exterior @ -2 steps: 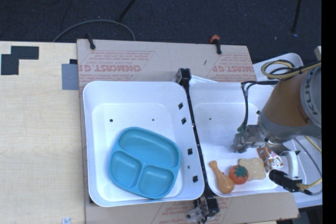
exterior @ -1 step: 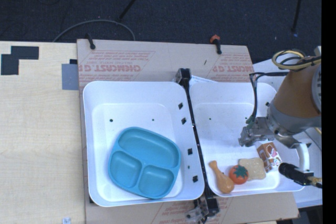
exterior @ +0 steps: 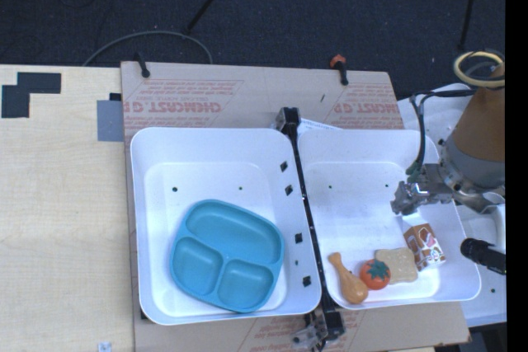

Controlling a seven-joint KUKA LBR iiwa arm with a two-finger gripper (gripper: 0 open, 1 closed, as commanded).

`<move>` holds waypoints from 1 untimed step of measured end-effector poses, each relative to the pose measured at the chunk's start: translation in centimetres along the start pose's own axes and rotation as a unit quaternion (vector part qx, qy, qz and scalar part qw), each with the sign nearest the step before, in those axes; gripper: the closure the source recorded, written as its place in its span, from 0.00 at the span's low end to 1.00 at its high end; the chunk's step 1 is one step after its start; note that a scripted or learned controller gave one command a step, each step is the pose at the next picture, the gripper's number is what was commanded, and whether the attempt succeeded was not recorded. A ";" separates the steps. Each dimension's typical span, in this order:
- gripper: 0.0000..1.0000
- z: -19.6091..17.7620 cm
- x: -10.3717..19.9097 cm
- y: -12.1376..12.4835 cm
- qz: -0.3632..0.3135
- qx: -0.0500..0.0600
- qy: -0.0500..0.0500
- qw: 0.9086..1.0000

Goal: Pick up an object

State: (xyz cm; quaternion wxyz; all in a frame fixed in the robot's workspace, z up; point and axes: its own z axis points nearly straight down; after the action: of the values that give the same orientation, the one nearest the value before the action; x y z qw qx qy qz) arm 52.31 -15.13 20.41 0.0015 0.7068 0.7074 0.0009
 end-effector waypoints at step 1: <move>1.00 -6.3 -0.1 -0.3 0.000 0.000 0.000 1.000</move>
State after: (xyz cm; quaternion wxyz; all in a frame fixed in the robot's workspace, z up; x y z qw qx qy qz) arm 51.97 -15.19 26.66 0.0017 0.7067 0.7075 0.0010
